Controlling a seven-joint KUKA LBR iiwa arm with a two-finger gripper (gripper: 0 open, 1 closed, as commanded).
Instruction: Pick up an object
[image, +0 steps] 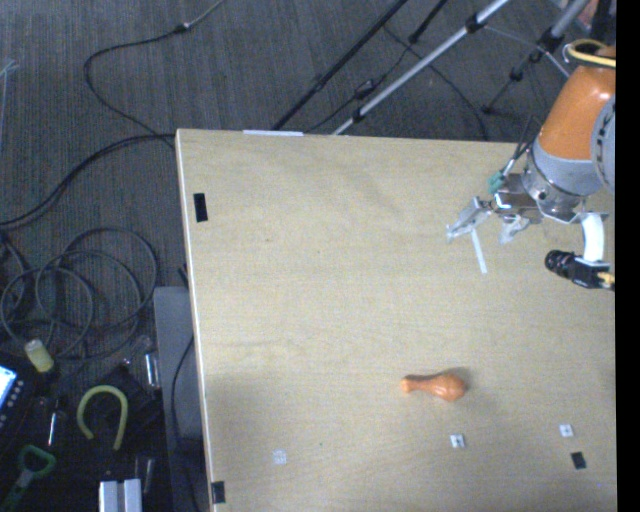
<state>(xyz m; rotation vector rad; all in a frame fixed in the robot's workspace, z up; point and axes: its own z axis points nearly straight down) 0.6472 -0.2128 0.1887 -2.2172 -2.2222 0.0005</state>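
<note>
Main risk: gripper (487, 232) is well apart from the only obvious target, the small orange pear-shaped object (436, 386) lying on its side on the tabletop (300, 300), lower middle of view. Obj is rounded w/ a narrow neck, so it'd prob roll or squirt out if the jaws close off-centre or come down at an angle. It's also low-profile, so descending too shallow = closing on air; too deep = tips hitting the wood.

Arm (578, 130) comes in from upper right, orange band above the wrist, wrist pitched down and left, tool over the upper-right part of the surface. Jaws look spread apart w/ nothing between them, though the thin pale fingers are hard to resolve.
</note>
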